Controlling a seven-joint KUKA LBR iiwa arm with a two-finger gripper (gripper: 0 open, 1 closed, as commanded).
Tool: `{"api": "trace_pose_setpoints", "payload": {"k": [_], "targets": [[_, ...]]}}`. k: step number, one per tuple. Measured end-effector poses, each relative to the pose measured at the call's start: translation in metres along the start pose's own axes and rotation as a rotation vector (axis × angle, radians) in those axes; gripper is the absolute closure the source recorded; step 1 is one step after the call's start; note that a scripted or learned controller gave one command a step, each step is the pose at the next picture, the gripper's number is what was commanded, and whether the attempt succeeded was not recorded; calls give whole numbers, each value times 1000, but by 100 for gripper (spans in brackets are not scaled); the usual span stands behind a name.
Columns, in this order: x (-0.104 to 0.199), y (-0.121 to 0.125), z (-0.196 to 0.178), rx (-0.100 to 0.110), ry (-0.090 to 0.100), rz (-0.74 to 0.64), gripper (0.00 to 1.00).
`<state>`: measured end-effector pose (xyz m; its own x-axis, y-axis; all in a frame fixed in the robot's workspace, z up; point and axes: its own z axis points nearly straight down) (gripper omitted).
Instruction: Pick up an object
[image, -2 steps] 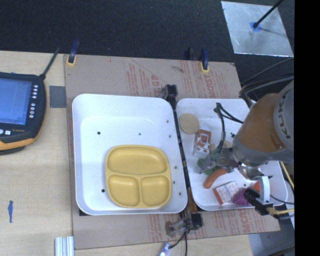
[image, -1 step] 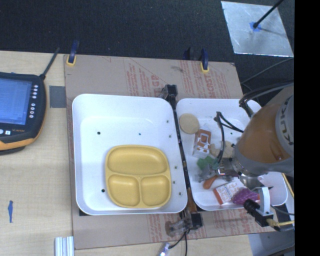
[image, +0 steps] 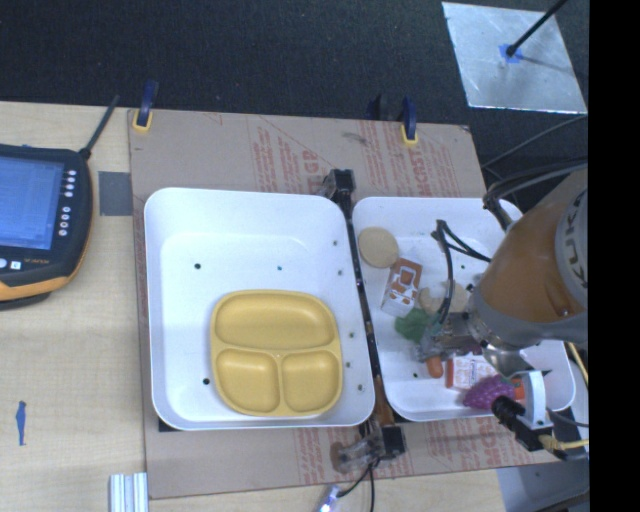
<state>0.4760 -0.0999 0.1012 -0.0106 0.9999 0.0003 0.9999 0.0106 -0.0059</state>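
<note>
While hanging low over the right bin (image: 405, 392), seems aimed at the green thing (image: 410, 325) in the pile there, likely to grab it. Cannot tell if jaws apart or together.

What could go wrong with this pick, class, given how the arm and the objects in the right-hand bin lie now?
1. The right bin holds a tight cluster: green item, purple item and small packet lie close together, so the gripper may catch two or none.
2. The arm covers much of that bin, so the camera may misjudge what lies beneath.
3. Items near the bin's wall may resist a clean closing.
</note>
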Motion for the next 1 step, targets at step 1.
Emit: {"api": "trace_pose_setpoints", "payload": {"k": [1], "targets": [[59,1,-91,-4,1,5,100]]}}
